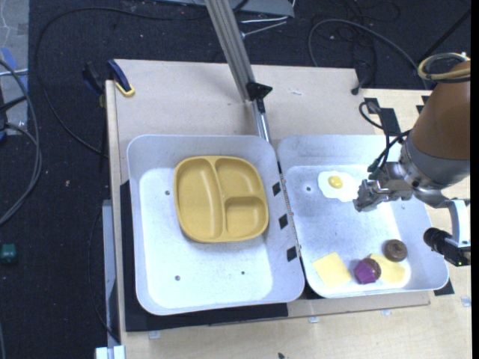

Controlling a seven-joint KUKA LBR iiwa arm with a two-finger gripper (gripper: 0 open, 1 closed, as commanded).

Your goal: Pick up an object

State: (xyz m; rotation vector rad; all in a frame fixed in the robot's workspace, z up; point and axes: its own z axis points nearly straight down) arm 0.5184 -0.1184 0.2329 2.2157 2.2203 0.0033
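My arm (447,129) comes in as a thick rounded body, and its upper section is a broad band of dull orange-brown. Below that band my casing turns to smooth grey metal, ringed at the wrist. Black cables loop along my side and run down toward the wrist. A yellowish ring of hose sits near my top. My jaws (367,199) are a small dark grey block of metal parts, too cluttered to make out in detail.
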